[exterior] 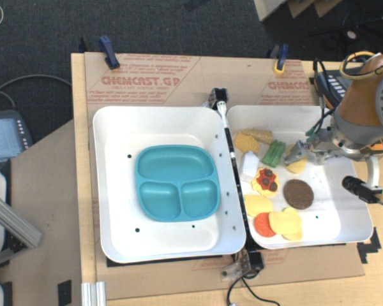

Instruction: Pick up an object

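From my feed I see the arm (364, 104) reaching in from the right over the right bin (345, 225), its gripper (298, 153) low near the upper middle of that bin. I cannot tell whether the fingers are apart or together; the tip is small and dark against the clutter, and nothing I can make out sits between them. Just below the tip lies a pale yellow piece (297, 166), and just to its left a green piece (274, 152) leans across a ridged yellow piece (252, 139). Further down the bin I see a white block (250, 165), a red-and-yellow toy (266, 181), a round brown disc (299, 194), and at the lower edge a red slice (263, 224) touching a cluster of yellow slices (286, 224). All of these rest on the bin floor. The left bin (115, 234) holds a teal compartment tray (177, 182), lying flat near its middle. Both bins sit side by side on the bench (179, 75), which is covered by a brown printed sheet clamped at the far edge by a blue clamp (108, 51).
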You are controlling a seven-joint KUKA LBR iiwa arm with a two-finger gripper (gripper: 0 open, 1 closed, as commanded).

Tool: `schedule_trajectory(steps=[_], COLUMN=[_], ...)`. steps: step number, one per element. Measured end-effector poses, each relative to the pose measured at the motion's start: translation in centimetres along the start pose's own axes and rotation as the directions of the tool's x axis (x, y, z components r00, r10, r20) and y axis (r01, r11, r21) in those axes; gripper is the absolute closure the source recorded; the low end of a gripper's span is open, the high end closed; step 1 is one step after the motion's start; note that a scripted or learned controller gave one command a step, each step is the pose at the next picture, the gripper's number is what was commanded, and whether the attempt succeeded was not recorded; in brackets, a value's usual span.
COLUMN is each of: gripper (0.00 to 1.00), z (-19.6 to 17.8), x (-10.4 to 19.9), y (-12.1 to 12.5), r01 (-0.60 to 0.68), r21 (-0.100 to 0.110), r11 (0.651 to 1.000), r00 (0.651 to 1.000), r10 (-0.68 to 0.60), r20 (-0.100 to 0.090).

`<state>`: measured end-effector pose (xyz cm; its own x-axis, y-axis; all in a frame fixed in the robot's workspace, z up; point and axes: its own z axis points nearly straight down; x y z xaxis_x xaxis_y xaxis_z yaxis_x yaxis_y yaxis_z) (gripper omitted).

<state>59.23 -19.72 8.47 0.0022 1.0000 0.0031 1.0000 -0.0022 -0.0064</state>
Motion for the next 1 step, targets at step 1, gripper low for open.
schedule_trajectory(steps=[1], gripper=[0.0], z=[-0.07], x=[4.76], y=[4.68], r01=[0.006], r21=[-0.012], r11=[1.0], r00=[1.0], r10=[-0.006], r20=[0.005])
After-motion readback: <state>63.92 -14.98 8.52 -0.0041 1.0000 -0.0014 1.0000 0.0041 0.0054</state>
